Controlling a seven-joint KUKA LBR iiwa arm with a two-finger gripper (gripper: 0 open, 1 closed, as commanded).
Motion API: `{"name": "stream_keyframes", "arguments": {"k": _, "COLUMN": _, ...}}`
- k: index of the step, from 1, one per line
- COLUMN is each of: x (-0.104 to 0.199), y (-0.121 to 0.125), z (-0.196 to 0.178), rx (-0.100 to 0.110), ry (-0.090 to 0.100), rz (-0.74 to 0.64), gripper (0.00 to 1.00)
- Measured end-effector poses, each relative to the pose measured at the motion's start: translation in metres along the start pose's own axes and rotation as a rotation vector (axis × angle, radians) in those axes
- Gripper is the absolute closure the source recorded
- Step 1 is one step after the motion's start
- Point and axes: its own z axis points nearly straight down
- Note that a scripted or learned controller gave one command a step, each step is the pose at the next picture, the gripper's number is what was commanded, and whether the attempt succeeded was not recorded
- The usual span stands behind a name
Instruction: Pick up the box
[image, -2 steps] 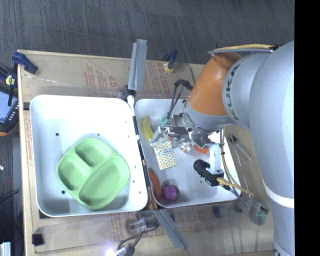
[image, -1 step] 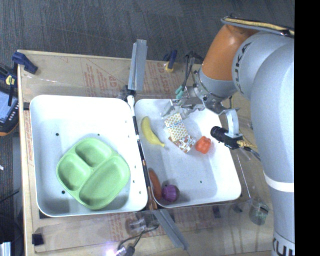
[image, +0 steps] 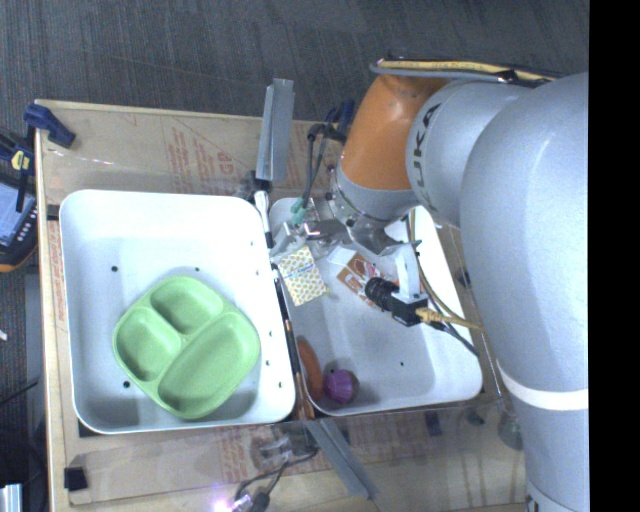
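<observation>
The grey arm with its orange band (image: 385, 130) reaches in from three o'clock and bends down over the right-hand shallow white plastic bin (image: 455, 375), its bulk covering that bin's upper half. The two-finger gripper (image: 300, 235) sits at the bin's ten o'clock corner, close against the divide between the two bins. Directly under it, at about six o'clock from the fingertips, lies the small flat box with a pale yellow-and-white checked pattern (image: 303, 276) — tilted, touching or nearly touching the gripper's metal end, and resting beside the bin's left wall. Whether the fingers are spread or pinching the box cannot be told, since the wrist hardware hides the tips. Just at three o'clock from the box is a small orange-and-white printed packet (image: 352, 277), partly under a black cable fitting (image: 392, 300) on the arm. Down at the bin's seven o'clock corner rest a slim orange carrot-shaped toy (image: 310, 365) and, just beside it, a round purple ball-like object (image: 342, 384). The left-hand white bin (image: 90, 225) holds a light green plastic divided plate with three compartments (image: 188, 346) — lying toward that bin's six o'clock side, well apart from the box.
</observation>
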Motion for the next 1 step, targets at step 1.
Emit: {"name": "stream_keyframes", "arguments": {"k": 1, "x": 0.0039, "y": -0.0426, "z": 0.0177, "rx": 0.001, "ry": 0.0, "rz": 0.073, "gripper": 1.0}}
